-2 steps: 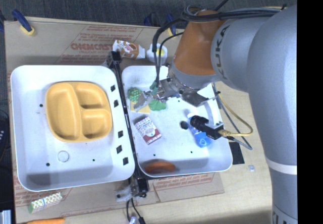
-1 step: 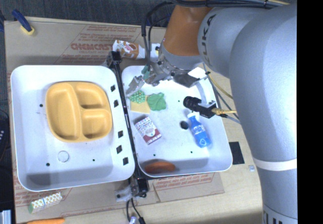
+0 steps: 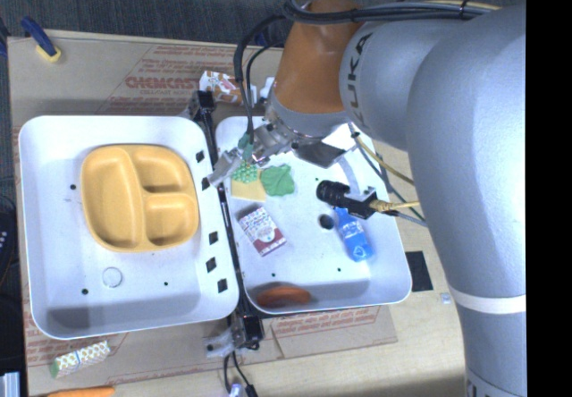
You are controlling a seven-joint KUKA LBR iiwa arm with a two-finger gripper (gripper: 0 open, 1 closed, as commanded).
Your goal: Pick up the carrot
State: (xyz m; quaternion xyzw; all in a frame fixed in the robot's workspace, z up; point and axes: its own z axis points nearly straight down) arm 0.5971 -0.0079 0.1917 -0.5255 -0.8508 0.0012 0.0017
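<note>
The carrot (image 3: 284, 295) is a short orange piece lying against the front wall of the right bin (image 3: 389, 272). My gripper (image 3: 234, 163) hangs over the far left corner of that bin, close to the divider between the bins. It is well away from the carrot, nearly the bin's whole depth behind it. Nothing shows in the gripper. The arm's orange band and grey body cover the bin's far right part.
In the right bin lie a yellow wafer (image 3: 248, 189), a green leaf (image 3: 278, 179), a red and white packet (image 3: 263, 232) and a blue bottle (image 3: 354, 236) with a black cap. The left bin (image 3: 45, 207) holds a yellow divided plate (image 3: 138, 197).
</note>
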